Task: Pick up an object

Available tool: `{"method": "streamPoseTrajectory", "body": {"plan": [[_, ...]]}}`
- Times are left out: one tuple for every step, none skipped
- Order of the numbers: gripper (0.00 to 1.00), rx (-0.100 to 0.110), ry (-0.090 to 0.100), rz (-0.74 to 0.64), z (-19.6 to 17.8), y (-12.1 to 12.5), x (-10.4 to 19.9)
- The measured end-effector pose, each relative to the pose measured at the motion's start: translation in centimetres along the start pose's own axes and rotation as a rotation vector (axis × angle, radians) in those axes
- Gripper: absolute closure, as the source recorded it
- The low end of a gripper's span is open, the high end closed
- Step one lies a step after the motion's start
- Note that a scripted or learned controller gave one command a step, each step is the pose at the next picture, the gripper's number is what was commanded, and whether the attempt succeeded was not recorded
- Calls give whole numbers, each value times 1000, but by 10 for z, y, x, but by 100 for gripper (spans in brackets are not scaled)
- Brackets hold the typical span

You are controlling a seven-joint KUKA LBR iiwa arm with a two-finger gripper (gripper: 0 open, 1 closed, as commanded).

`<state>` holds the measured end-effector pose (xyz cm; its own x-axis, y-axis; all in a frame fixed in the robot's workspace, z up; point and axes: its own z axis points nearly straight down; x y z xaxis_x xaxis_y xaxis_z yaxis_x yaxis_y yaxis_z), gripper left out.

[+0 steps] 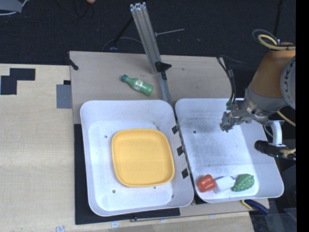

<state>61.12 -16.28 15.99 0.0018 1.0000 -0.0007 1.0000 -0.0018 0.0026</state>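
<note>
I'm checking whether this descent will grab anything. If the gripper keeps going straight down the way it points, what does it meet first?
Probably bare floor of the right bin: the gripper hangs over its upper part, away from the toys along the near wall, though depth is unclear.

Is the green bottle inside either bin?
No, the green bottle lies on the bench above the left bin, outside both bins.

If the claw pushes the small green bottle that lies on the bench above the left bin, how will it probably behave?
The green bottle lies on its side on the flat bench, so it would probably roll rather than slide. It looks small and toy-like, likely light. Its round, smooth body may slip from the claw.
</note>
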Motion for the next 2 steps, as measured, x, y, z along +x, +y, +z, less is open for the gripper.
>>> {"method": "streamPoseTrajectory", "body": {"plan": [[100,-2,0,-2,-54,10,5],[100,2,0,-1,-68,10,4]]}}
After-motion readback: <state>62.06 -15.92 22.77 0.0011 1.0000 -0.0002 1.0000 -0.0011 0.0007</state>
